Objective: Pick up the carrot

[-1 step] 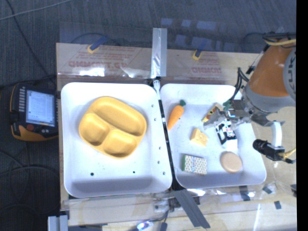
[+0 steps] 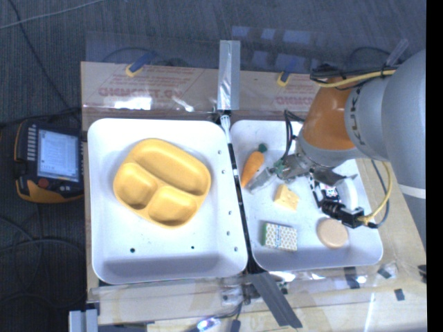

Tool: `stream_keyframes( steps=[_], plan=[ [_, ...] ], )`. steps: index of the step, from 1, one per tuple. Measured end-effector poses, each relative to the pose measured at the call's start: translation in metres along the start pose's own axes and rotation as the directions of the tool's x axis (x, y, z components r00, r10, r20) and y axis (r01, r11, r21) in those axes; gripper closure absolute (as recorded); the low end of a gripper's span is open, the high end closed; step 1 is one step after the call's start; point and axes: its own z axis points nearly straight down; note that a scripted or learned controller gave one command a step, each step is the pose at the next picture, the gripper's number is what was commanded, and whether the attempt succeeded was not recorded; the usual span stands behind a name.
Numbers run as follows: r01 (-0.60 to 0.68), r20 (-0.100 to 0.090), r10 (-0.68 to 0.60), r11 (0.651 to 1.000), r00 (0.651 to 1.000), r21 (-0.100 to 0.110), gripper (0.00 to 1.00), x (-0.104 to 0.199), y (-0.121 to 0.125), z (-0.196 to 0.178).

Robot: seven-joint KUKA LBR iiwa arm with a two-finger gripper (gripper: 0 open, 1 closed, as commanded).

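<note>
An orange carrot [image 2: 252, 166] with a small green top lies in the right bin [image 2: 367, 254], close to its left wall, tip pointing down-left. My gripper [image 2: 264, 179] reaches in from the right, and its grey fingers lie just below and to the right of the carrot, touching or nearly touching its side. The carrot is not between them as far as I can see. The orange-banded wrist [image 2: 331, 124] hangs over the bin's upper middle.
In the right bin lie a yellow cheese wedge [image 2: 286, 198], a patterned square block [image 2: 280, 236] and a tan round disc [image 2: 333, 234]. The left bin [image 2: 111, 254] holds a yellow compartment plate [image 2: 162, 181]. A handheld pendant [image 2: 48, 161] sits at the far left.
</note>
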Motion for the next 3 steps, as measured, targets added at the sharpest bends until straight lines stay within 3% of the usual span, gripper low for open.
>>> stream_keyframes(
  steps=[1,2,3],
  plan=[
    [-0.071,-0.005,0.071,0.997,0.997,-0.001,0.0,-0.024,0.017,0.001],
    [0.161,-0.003,-0.161,0.987,0.987,0.008,0.0,-0.048,0.016,-0.134],
    [0.33,-0.004,-0.33,0.944,0.944,0.006,0.0,-0.015,0.029,-0.235]
  ],
)
